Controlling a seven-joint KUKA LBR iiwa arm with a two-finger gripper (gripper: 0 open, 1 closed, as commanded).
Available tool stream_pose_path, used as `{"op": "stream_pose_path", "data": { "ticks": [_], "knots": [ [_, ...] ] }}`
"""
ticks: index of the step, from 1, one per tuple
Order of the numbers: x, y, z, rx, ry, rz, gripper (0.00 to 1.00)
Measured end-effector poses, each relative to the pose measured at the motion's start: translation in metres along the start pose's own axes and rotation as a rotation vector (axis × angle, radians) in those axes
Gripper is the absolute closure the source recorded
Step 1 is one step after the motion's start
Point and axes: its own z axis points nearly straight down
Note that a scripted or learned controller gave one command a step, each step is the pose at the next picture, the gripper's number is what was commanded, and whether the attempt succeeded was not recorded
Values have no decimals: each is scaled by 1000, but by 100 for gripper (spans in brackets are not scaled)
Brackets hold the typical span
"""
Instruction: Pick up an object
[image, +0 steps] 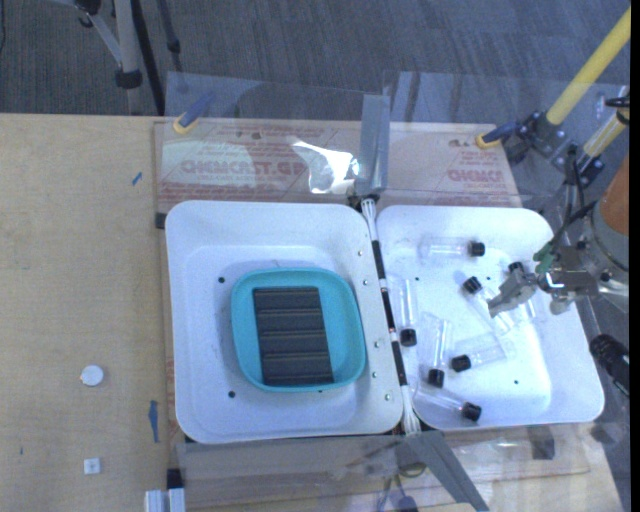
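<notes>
The wooden bench (70, 250) fills the left side and runs under two shallow white bins set side by side. The left bin (200, 240) holds a teal tray (345, 330) near its middle, and a dark ribbed block (292, 336) lies inside that tray. The right bin (570, 385) sits just beside it, the two rims touching along a dark seam.

The arm comes in from the right edge, and its gripper (508, 296) hangs over the right side of the right bin, its metal fingers pointing left and down toward the bin floor. Whether they are parted or closed I cannot tell, and nothing shows clearly between them.

Scattered over the right bin floor are several clear tubes with black caps. One tube (450, 247) lies near the top of the bin, another (478, 354) lies just below the gripper, one (405, 312) lies upright along the seam side, one (438, 358) lies tilted near the middle, and one (448, 404) lies at the bottom. A loose black cap (471, 286) sits just left of the gripper, apart from it.

On the bench at the far left rests a small white disc (92, 376)
</notes>
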Motion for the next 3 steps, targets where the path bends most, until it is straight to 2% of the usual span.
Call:
{"op": "stream_pose_path", "data": {
  "ticks": [1,2,3],
  "knots": [
    [-13,-5,155,-2,-1,-32,0],
    [0,46,135,-4,-2,87,0],
    [-56,79,175,-6,-3,-80,0]
  ]
}}
